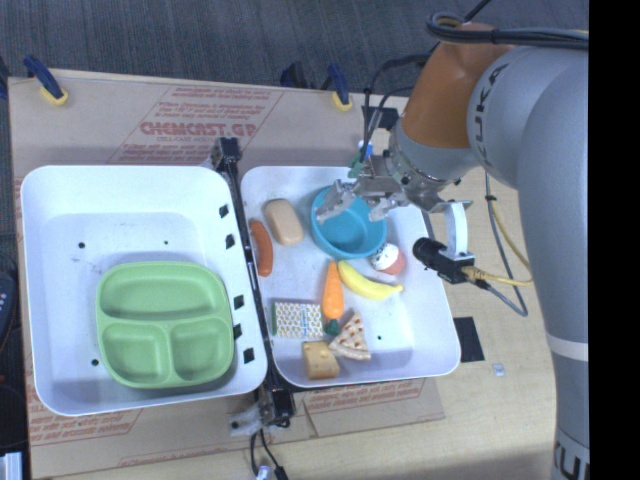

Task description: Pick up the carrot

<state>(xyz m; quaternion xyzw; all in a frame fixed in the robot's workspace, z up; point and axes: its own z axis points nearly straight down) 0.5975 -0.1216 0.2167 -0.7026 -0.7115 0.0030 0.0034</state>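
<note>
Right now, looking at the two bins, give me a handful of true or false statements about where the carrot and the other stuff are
1. The orange carrot lies in the right white bin. True.
2. The green divided plate shares that bin with the carrot. False: it sits in the left white bin.
3. The tool is above the blue bowl. True.
4. The yellow banana lies left of the carrot. False: it lies on the carrot's right.
5. The tool holds the carrot. False: the carrot lies in the bin, apart from the tool.
</note>
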